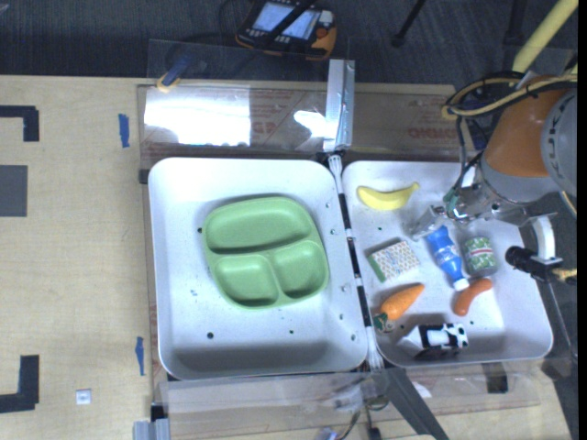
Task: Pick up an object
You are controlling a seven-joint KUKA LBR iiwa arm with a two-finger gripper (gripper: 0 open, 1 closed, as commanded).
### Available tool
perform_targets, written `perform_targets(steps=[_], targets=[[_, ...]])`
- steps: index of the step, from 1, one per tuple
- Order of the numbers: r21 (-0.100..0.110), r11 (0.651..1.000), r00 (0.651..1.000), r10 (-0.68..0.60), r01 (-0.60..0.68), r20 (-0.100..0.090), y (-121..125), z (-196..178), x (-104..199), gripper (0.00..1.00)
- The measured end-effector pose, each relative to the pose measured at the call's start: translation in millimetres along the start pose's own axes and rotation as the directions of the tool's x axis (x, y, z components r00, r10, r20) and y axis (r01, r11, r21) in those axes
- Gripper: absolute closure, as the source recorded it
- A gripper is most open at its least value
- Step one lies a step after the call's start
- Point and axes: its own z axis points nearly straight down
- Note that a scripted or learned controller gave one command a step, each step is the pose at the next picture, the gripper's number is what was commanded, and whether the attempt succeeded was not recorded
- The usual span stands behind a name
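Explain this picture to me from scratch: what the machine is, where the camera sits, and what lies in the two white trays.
The camera hangs above a wooden bench and looks down at a slant. The machine is a single robot arm, grey with an orange band, reaching in from the right. Its gripper, a two-finger claw, is low over the right bin, near the blue tube; nothing is visibly held.

The left bin holds a green divided tray. The right bin holds small items to pick from: a yellow banana, a patterned card, a carrot, the blue tube, a green patterned item, an orange piece and a black-and-white toy.
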Motion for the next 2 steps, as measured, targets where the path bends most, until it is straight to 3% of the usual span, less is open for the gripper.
perform_targets(steps=[1, 2], targets=[[-0.007, 1.000, 1.000, 0.002, -0.002, 0.001, 1.6, -11.9, -1.0, 1.00], [0.000, 0.993, 0.993, 0.118, -0.118, 0.001, 23.5, -124.6, 36.8, 1.00]])
